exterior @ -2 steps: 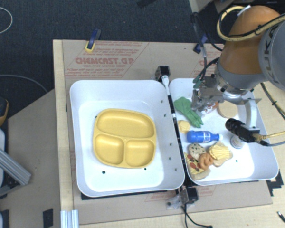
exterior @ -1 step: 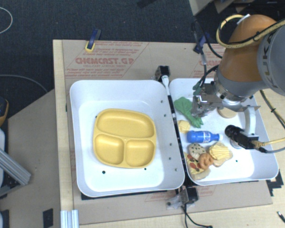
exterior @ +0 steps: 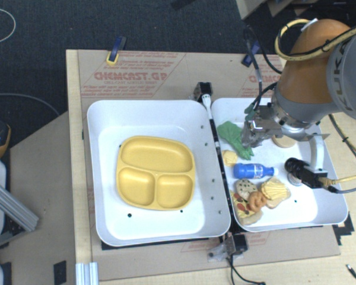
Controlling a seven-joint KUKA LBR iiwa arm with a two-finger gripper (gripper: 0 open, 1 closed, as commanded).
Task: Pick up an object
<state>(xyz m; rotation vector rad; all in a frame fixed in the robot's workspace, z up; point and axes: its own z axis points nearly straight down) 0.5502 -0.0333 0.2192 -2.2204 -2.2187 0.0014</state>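
The brown board (exterior: 166, 70) under both bins carries the one readable mark: "CHEMCAST GP" in red block letters along its far edge. It is printed again at the far right, where the arm (exterior: 311, 70) partly covers it, and the finer lines beneath are too small to read. The arm reaches in from the right and hangs over the right bin (exterior: 326, 209). The left bin (exterior: 101, 159) holds only a yellow divided plate (exterior: 156, 172), with no writing that can be made out. The step in hand looks like the approach to a grasp. The gripper (exterior: 253, 136) is low over the far-left part of the right bin, just beside or touching the right end of the green piece (exterior: 232, 135), which lies slantwise close to the wall shared by the bins. Whether the gripper is wide, narrow or gripping anything cannot be told from this angle, and nothing is seen lifted. If the green piece is the target, the next move probably calls for closing squarely on it and rising straight, since it sits close to the wall. Nearer lies a blue bottle (exterior: 252, 171) on its side, its label unreadable, then a heap of toy food (exterior: 258, 198). A small yellow bit (exterior: 229, 157) sits by the wall.
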